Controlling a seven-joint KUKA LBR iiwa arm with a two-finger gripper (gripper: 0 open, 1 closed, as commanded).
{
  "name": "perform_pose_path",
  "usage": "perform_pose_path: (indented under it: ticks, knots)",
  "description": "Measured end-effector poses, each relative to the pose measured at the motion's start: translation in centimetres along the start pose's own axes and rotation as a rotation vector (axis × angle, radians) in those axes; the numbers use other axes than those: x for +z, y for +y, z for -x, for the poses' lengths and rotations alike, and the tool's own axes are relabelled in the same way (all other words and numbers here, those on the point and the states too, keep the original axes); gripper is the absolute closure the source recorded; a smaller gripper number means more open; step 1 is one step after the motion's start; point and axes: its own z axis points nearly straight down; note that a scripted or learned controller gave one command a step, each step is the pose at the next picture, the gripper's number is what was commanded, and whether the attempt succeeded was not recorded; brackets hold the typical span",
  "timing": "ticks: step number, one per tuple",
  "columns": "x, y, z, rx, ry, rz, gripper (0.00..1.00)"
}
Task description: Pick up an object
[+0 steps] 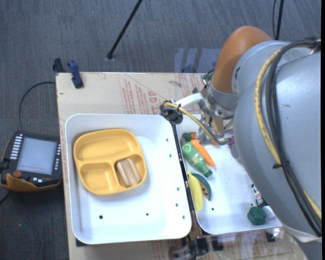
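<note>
Gripper [212, 130] low over right bin [233, 221], near carrot [205, 152] and green bottle [196, 157]. Finger state: can't tell (wrist blocks view). Risk: items packed touching, so likely to nudge carrot aside or catch two. Banana [197, 191] nearby too.

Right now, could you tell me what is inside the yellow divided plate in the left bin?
The yellow plate holds a tan, bread-like piece in its lower right compartment. Nothing covers the plate.
</note>
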Motion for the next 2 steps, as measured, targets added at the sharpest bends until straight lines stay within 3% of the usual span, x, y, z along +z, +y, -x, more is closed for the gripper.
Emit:
perform_pose_path:
  ticks: [1,2]
  knots:
    - [-0.3,-0.2,5.5,-0.009,-0.015,0.002,1.00]
    - [0.6,3.1,4.1,0.004,-0.016,0.003,1.00]
